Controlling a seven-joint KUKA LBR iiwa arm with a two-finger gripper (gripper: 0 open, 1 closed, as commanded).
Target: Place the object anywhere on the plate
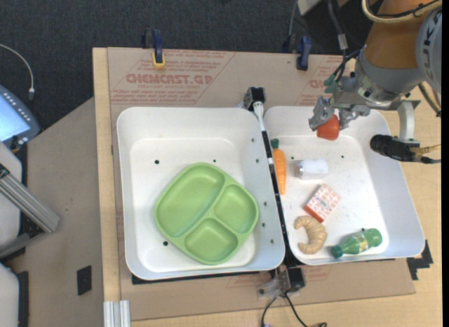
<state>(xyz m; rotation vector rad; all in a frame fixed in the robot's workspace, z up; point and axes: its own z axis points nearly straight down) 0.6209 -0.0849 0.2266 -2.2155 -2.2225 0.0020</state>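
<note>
While the grey arm with its orange band reaches in over the far right corner of the bench, the two shallow white plastic bins lie side by side on a sheet of brown cardboard with red print, which two blue clamps hold at the far edge. The left bin carries a light green plastic plate with three compartments; it lies in the near half of this bin, a little toward the right wall, and nothing lies on it. The right bin carries the loose things. A long orange carrot lies along its left wall, near the middle of that wall. A small white and grey cylinder lies just beside the carrot, toward the centre of the bin. A small box with a red and white pattern lies nearer, about the middle of the bin. A tan croissant lies close to the near edge, and a green plastic bottle lies on its side just beside it, toward the near right corner. The two-finger gripper is over the far part of the right bin, and a small red rounded object sits between its fingers, so it is closed on this object. The red object is above the bin floor, well apart from the green plate.
</note>
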